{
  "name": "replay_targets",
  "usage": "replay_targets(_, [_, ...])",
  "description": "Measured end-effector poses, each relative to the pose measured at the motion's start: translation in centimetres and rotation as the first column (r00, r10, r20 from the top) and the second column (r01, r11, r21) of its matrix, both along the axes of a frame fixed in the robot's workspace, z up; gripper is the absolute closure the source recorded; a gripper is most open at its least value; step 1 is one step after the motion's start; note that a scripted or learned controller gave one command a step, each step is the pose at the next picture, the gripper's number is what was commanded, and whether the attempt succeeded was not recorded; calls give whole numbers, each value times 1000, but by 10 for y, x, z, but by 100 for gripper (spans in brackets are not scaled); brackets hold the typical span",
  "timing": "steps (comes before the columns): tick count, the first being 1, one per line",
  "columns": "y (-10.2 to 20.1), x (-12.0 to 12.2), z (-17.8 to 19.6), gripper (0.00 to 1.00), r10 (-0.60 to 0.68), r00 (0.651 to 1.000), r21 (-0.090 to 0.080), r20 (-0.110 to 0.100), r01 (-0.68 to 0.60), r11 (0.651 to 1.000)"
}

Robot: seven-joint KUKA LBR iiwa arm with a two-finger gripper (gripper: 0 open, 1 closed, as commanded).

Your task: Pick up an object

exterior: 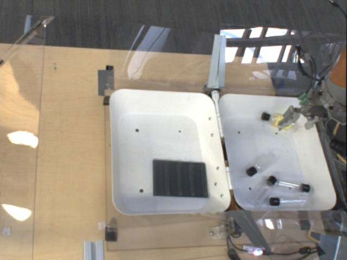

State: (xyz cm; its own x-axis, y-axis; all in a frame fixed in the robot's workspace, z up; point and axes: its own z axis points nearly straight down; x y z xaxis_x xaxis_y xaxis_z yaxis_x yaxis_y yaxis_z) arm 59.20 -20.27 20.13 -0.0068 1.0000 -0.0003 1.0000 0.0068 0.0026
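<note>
Several clear little vials with black caps [289, 186] lie scattered in the right bin [238, 145], mostly near its front edge. Gripper [297, 117] hangs over that bin's back right corner; can't tell what it's doing. Left bin [124, 145] has a dark ribbed pad [180, 178].

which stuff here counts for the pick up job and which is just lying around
For the job: claw, yellow piece, black cap, capped clear tubes, right bin.

Lying about: ribbed black tray, left bin, cables.
</note>
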Motion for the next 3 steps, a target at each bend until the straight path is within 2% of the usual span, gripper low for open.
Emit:
replay_targets(1, [0,58,-86,0,-102,995,-2,22,102,995])
replay_targets(2, [5,75,-108,0,24,1000,-4,14,-23,1000])
replay_targets(3, [-2,48,-113,0,101,995,-3,5,-100,995])
